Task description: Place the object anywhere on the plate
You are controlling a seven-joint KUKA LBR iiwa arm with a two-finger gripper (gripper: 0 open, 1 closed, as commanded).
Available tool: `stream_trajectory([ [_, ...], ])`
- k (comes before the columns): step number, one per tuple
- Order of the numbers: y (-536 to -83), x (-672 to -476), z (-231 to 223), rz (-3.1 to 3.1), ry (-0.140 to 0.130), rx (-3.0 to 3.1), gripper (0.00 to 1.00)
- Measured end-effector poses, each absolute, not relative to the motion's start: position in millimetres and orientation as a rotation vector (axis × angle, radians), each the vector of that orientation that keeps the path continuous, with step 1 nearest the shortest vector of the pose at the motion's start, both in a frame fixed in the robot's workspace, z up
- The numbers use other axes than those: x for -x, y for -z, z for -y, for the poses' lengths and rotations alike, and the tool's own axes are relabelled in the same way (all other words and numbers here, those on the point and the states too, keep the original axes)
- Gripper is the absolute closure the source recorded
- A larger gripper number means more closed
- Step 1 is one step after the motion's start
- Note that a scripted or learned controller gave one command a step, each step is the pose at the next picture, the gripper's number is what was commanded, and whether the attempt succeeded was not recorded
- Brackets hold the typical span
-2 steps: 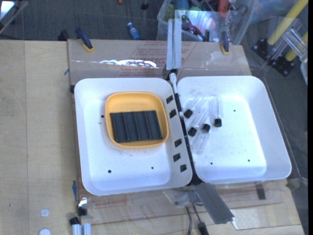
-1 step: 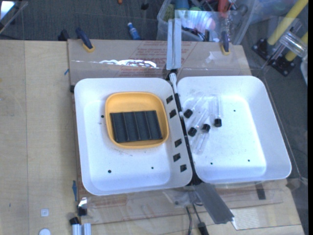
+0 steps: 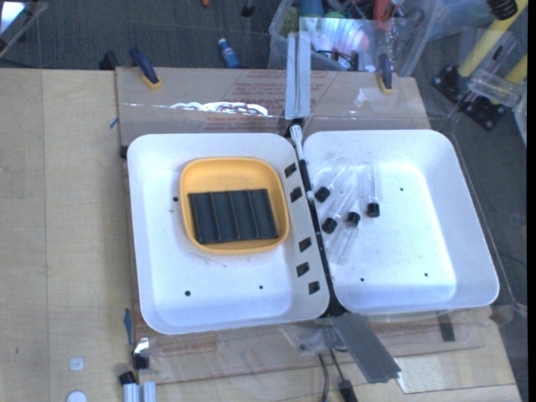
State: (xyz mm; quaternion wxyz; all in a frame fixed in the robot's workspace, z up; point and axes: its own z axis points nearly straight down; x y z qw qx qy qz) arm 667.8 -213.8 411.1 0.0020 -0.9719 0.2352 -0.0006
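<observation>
A yellow plate (image 3: 198, 178) sits in the left bin (image 3: 159, 291). A dark ribbed rectangular object (image 3: 233, 215) lies flat on the plate, covering most of its floor. In the right bin (image 3: 435, 249), several clear tubes with black caps (image 3: 347, 199) lie loose near its left wall.
A clear plastic box of assorted items (image 3: 360, 11) stands behind the bins. A yellow pole (image 3: 490, 32) leans at the back right. Black tabs (image 3: 300, 224) line the divider between the bins. Small clamps (image 3: 144, 67) grip the board's far edge.
</observation>
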Motion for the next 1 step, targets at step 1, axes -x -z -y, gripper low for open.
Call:
stream_trajectory([
  [1, -434.3, -667.9, 220.0, -0.309, 0.003, 3.122, 1.0],
])
